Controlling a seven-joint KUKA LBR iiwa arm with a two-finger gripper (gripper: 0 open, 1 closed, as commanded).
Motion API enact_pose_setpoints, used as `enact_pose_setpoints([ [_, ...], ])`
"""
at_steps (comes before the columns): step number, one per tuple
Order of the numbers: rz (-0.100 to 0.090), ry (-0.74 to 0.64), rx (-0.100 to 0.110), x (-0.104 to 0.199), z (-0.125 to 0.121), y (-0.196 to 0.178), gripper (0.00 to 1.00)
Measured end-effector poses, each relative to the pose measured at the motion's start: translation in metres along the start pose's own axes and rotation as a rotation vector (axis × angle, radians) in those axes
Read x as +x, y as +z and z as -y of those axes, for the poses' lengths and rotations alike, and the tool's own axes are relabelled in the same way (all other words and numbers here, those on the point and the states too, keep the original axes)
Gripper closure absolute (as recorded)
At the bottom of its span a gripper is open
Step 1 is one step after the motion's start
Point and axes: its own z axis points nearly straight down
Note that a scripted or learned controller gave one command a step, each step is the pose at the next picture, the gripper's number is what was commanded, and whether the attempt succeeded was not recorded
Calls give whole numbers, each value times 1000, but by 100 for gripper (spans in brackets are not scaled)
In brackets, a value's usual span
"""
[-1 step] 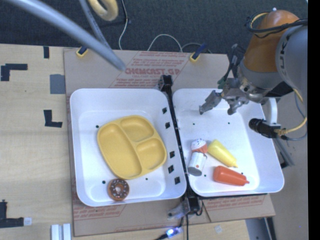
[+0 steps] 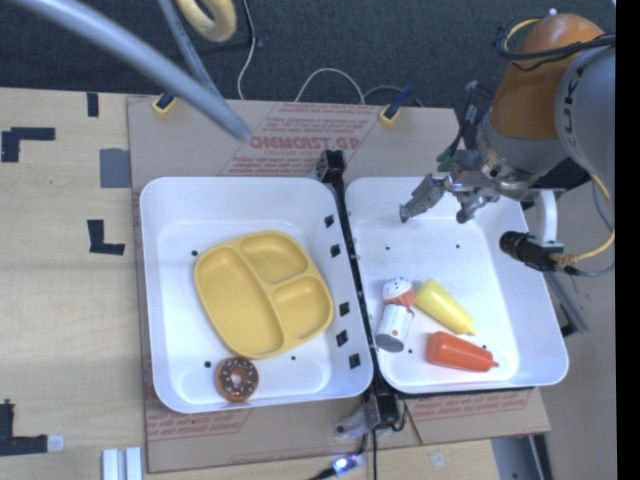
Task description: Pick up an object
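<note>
My gripper (image 2: 440, 206) hangs open over the back of the right bin (image 2: 530, 308), with nothing between its fingers. Nearer the front of that bin lie a small white bottle with a red cap (image 2: 394, 314), a yellow cone-shaped toy (image 2: 445, 307) and an orange carrot-like toy (image 2: 461, 353). All three lie well in front of the gripper. The left bin (image 2: 160, 268) holds a yellow divided plate (image 2: 263, 290) and a chocolate donut (image 2: 238, 378) at its front.
The two bins meet at a black-clipped divider (image 2: 343, 268). Grey rods (image 2: 170, 48) cross the upper left above the bench. Cables loop behind the bins. The arm's orange and grey body (image 2: 550, 78) stands over the right bin's back right corner.
</note>
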Motion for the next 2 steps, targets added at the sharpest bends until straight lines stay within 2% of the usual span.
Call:
enact_pose_setpoints([
  [1,1,1,5,-1,-4,63,0],
  [2,0,0,7,6,3,126,0],
])
